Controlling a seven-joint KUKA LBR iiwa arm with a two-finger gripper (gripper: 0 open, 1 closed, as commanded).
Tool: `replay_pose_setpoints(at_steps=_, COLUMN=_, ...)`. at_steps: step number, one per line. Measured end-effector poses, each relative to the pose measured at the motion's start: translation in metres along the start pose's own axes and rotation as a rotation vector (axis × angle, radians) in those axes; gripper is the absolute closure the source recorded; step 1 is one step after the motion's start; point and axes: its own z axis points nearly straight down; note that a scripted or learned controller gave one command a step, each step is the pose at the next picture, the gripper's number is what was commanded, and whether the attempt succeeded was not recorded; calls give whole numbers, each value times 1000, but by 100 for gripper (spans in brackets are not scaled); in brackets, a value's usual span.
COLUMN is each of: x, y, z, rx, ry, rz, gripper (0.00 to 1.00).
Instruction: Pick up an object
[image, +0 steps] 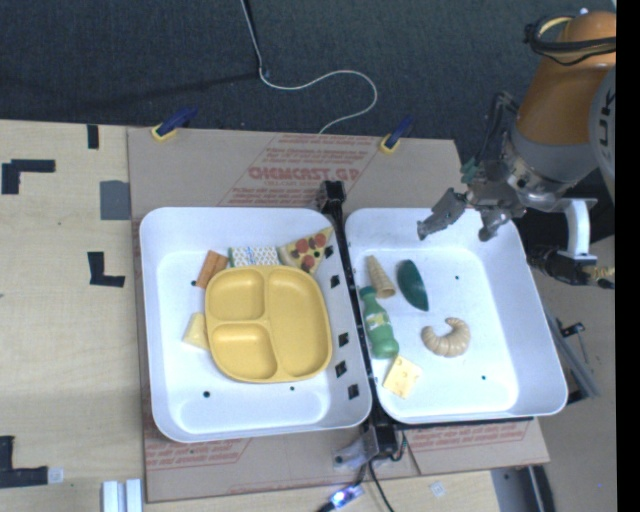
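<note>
Cheese wedge (403, 377) lies farthest below the gripper (463, 225), which is spread wide, holding nothing; the nearer croissant (446, 337), probably light and rigid, is best gripped across its middle.

Even, moderately bright overhead lighting; soft focus throughout.
The two white bins (160, 300) read near overexposed, with faint shadows along their inner walls. The yellow plate (268, 324) shows mild sheen. Fine detail is grainy; the dark floor (120, 50) at top appears underlit.
</note>
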Motion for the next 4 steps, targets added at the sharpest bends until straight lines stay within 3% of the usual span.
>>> replay_pose_setpoints(at_steps=1, x=0, y=2, z=-7, rx=-11, ry=-1, rz=-3, gripper=0)
replay_pose_setpoints(at_steps=4, x=12, y=4, z=157, rx=-8, ry=-2, rz=-3, gripper=0)
